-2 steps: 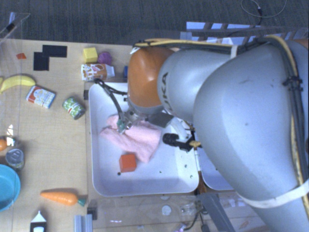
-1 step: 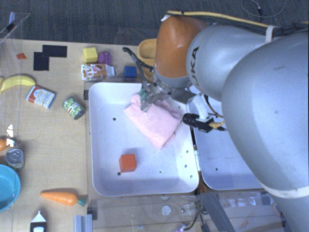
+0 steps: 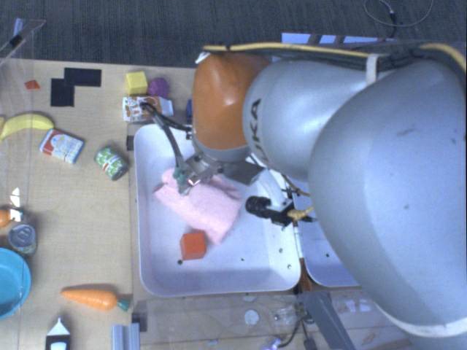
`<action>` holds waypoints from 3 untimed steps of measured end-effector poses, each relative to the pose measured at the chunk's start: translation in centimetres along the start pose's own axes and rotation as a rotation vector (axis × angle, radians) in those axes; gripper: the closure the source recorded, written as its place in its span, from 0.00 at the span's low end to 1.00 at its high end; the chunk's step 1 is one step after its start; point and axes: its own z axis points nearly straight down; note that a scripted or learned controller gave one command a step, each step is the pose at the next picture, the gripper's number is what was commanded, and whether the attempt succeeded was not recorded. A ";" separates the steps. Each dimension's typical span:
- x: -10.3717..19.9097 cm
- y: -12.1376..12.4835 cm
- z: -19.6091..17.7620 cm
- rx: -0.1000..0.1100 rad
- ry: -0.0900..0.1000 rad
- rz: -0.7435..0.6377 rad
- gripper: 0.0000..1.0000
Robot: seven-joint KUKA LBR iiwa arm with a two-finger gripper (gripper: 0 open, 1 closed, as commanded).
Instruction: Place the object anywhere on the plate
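Observation:
A flat pink plate (image 3: pixel 203 204) lies tilted in the middle of the left white bin (image 3: pixel 146 217). Just off the plate's front edge, on the bin floor, sits a small orange-red block (image 3: pixel 193 245). My gripper (image 3: pixel 187 179) hangs low over the plate's far left corner, right at or on its surface, well behind the block. The big grey arm with its orange band (image 3: pixel 219 100) covers the bin's back right and most of the right bin.
On the bench left of the bins lie a banana (image 3: pixel 25 124), a small carton (image 3: pixel 61 146), a green can (image 3: pixel 112 162), a carrot (image 3: pixel 91 297) and a blue bowl (image 3: pixel 11 281). A yellow cube (image 3: pixel 136 82), a purple object (image 3: pixel 158 87) and a little box (image 3: pixel 140 109) sit behind the left bin.

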 end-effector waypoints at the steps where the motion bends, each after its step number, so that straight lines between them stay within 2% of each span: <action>1: -4.7 -1.5 -15.8 -0.007 -0.004 -0.013 1.00; 2: -6.5 0.2 0.8 0.002 0.000 -0.072 1.00; 3: -1.5 3.0 6.8 -0.011 -0.003 0.096 1.00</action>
